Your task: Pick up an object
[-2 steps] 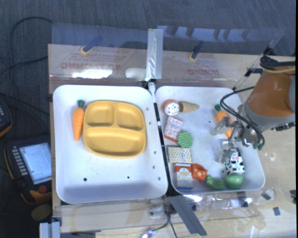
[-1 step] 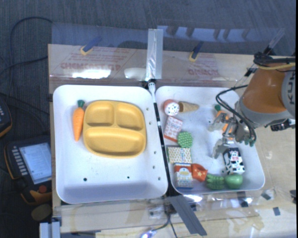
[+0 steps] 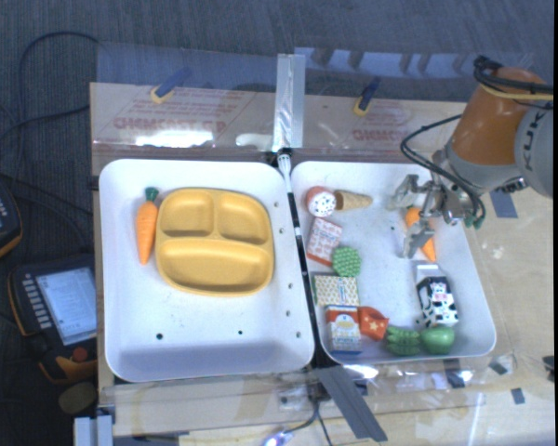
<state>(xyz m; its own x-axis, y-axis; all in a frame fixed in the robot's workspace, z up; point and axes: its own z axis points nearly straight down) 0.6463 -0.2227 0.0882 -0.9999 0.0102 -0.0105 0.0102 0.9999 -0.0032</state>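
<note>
My gripper [image 3: 412, 217] is low in the upper right part of the right bin [image 3: 479, 291], with the arm's orange band [image 3: 488, 124] above it. Its two metal fingers [image 3: 405, 190] stand apart, so it is open. A small orange piece [image 3: 429, 247], carrot-like, lies on the bin floor between and just below them; part of it is hidden by the gripper. It rests in the bin and is not lifted. Other items in this bin: an ice-cream cone toy [image 3: 335, 201], a red-and-white packet [image 3: 324, 238], a green round piece [image 3: 347, 261] and a cow-patterned carton [image 3: 435, 302].
Along the right bin's front lie a cracker box [image 3: 336, 291], a small carton [image 3: 343, 328], a red piece [image 3: 373, 323] and green vegetables [image 3: 418, 340]. The left bin [image 3: 121, 342] holds a yellow divided plate [image 3: 214, 240] and a carrot [image 3: 147, 226]. The divider wall [image 3: 298, 249] separates the bins.
</note>
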